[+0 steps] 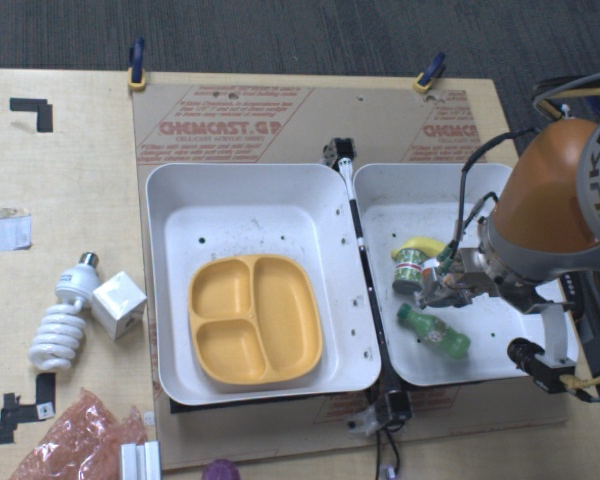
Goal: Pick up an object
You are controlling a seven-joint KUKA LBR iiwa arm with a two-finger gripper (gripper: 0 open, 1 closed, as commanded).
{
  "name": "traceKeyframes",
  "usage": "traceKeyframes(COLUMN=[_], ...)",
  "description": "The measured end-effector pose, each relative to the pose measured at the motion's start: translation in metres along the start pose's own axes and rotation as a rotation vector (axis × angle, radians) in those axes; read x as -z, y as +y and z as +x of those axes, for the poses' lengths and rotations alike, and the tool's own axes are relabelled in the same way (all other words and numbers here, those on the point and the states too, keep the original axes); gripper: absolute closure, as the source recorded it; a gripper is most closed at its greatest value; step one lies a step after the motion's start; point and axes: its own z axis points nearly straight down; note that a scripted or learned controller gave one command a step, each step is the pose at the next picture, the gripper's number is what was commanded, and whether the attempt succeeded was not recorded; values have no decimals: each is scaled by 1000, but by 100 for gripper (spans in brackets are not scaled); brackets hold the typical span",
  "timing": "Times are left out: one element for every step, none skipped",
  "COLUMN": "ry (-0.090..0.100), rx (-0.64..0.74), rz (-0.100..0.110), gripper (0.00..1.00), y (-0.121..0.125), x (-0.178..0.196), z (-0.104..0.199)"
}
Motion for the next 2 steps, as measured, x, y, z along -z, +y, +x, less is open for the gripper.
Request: traceKeyframes(ry=[0, 0], rx=[1, -2], rz=[-4, 0], gripper=[100, 100], y=[1, 0], x=[15, 6], z=[53, 23])
